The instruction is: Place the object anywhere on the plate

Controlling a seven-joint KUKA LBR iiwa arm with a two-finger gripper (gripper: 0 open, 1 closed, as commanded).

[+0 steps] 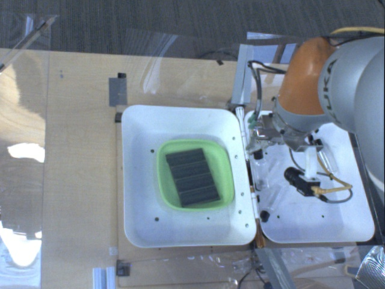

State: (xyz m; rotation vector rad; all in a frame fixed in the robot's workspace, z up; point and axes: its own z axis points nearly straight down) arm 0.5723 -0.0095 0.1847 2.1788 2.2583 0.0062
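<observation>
Dark ribbed block [192, 177] lies flat on the green plate [163, 180], a little askew to the plate's edges, with green showing on all sides of it. It sits wholly inside the rim, nothing overhanging. The plate rests in the middle of the left bin [138, 179], apart from the bin's walls.

Judging from that, the placing itself looks done, and the step in hand is most likely getting the arm clear without undoing it.

The gripper [258, 143] hangs at the seam where the two bins meet, on the side of the right bin [352, 221], near the plate's right edge but apart from it. I cannot tell from this slant whether it is open or closed; nothing shows in its grasp.

To finish well, the arm [337, 71] should rise straight up before it travels sideways, since the raised walls of both bins stand just beside the gripper and a low sweep could catch them and jolt the plate. Any sideways travel is better taken over the right bin, away from the block. The counter [72, 161] around the bins offers no obstacle.
</observation>
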